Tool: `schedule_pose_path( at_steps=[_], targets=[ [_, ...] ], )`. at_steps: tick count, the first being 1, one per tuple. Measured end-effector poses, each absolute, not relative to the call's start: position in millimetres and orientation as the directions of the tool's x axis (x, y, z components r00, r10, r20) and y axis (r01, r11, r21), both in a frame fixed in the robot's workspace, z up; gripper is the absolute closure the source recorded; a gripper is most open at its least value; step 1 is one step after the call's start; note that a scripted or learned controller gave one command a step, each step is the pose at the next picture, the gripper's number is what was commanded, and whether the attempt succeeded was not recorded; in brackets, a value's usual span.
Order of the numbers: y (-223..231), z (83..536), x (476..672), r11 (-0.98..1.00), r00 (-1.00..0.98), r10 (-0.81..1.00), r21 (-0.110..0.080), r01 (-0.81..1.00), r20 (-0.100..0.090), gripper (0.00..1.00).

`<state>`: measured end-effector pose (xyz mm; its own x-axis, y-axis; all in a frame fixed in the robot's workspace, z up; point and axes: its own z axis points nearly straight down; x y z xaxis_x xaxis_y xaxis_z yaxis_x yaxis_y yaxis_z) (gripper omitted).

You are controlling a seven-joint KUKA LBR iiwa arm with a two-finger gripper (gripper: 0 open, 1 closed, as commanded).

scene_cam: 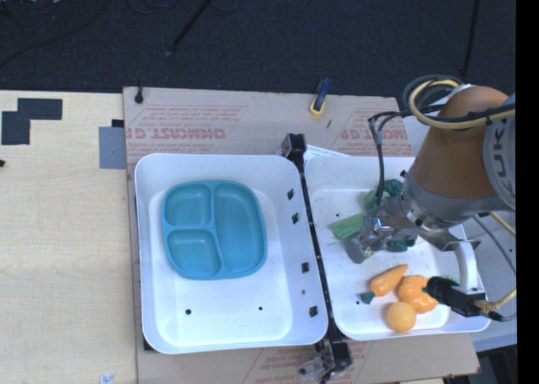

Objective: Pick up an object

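My gripper (367,243) hangs low over the middle of the right bin (337,290), reaching in from the right. Just to its left a flat green piece (346,226) lies on the bin floor, close to the gripper or touching it. A dark green object (373,199) sits just behind the gripper, partly hidden by the wrist. In front of it lie an orange carrot (387,280), an orange pepper-like toy (413,291) and a yellow-orange ball (401,317).
The left bin (160,306) holds a blue divided plate (213,229). A black divider (310,248) runs between the two bins. A blue and yellow clamp (320,96) sits on the cardboard behind the bins.
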<state>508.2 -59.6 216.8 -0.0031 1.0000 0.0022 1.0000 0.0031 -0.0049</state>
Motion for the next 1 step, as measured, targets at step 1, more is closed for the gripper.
schedule_pose_path(
  at_steps=[1],
  targets=[
    [-58.5, 226.4, 515.5, 0.001, -0.001, 1.000, -0.003, 1.000, 0.001, 1.00]
  ],
)
